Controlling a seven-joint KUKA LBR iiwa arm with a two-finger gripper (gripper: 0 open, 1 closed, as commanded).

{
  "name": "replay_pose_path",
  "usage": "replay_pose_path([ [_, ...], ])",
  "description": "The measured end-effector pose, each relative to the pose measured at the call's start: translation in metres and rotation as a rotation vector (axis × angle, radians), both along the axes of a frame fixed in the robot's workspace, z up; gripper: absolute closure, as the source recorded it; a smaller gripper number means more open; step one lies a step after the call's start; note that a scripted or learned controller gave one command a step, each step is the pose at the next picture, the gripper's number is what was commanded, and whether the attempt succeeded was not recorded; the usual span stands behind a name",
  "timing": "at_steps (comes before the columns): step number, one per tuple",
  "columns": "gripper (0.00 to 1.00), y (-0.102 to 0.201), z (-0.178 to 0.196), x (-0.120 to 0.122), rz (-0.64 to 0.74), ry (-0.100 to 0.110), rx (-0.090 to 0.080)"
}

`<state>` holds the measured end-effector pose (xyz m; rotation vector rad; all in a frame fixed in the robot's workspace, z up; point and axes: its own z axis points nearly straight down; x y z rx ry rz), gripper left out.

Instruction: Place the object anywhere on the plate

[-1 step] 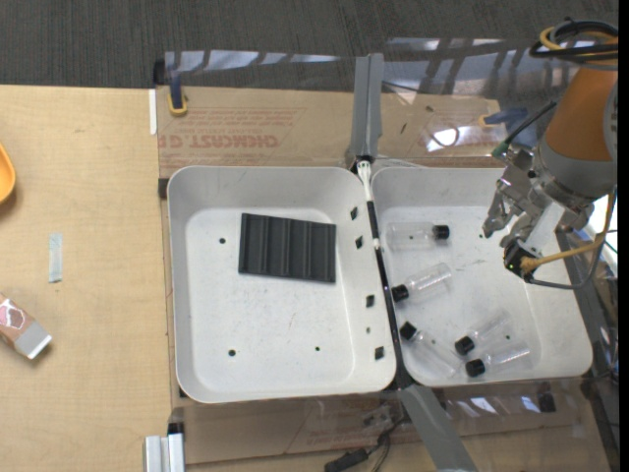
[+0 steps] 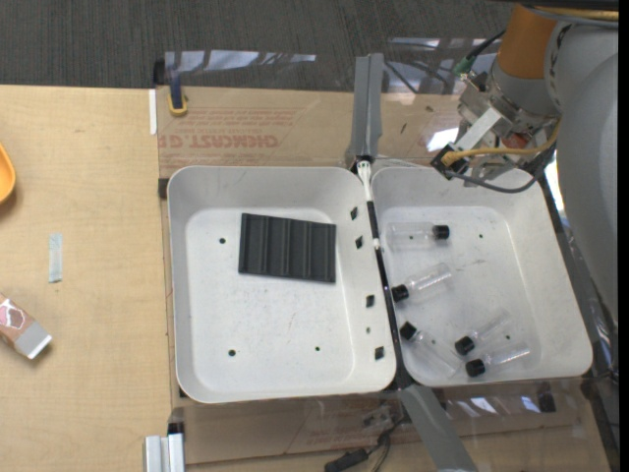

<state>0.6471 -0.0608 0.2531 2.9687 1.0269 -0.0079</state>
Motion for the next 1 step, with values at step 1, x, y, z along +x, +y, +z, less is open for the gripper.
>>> replay_pose_path([
  [1,1.0,0.0805,-0.0348,-0.0448,-0.156,0.001,-0.001],
])
